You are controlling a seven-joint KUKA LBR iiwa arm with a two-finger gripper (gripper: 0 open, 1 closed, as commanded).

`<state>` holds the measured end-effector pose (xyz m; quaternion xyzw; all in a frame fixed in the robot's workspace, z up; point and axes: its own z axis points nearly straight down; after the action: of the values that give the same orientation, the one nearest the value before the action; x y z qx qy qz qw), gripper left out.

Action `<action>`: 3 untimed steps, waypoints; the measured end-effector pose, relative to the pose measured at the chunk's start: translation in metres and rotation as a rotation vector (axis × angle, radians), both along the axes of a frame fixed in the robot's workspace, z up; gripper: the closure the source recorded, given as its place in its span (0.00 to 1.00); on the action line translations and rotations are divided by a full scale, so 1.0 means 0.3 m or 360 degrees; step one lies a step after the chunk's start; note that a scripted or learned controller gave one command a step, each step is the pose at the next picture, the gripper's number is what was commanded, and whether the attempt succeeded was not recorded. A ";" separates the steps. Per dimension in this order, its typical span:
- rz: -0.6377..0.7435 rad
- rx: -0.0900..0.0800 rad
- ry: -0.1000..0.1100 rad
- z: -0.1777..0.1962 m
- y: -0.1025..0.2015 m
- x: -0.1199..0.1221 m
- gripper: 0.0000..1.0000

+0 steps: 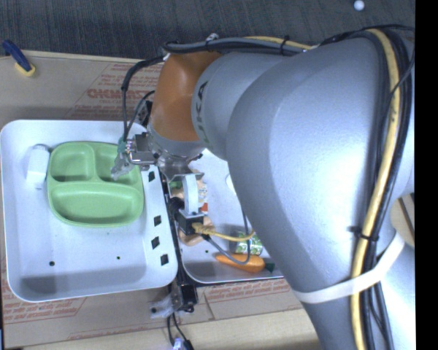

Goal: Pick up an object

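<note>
Arm (299,159) spans the camera view from the right, its orange band (177,100) just above the green plate's (95,192) upper right corner. The gripper (125,157) sits low over that plate's right rim, beside the upper compartment. Its tip is small and blurred, so I cannot tell whether it is open or closed, or whether it has hold of anything. The plate lies flat in the left bin (29,268), with a small white object (36,165) just beside its left edge. Right of the plate, past the bin wall, the right bin (204,274) holds an orange object (241,262). The plate looks the likely target. The risk is its wide, shallow rim, which gives little to pinch: a grasp there could slip off, or lift one side so the plate tips and falls
</note>
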<state>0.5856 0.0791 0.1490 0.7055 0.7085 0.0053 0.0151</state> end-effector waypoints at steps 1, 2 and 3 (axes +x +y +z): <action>0.0006 0.0023 0.0036 0.692 0.063 0.053 0.00; 0.0003 0.0021 0.0055 0.278 0.060 0.006 0.00; 0.0005 0.0019 0.0055 -0.042 0.077 -0.112 0.00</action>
<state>0.5519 0.1023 0.1364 0.7045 0.7097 -0.0026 -0.0014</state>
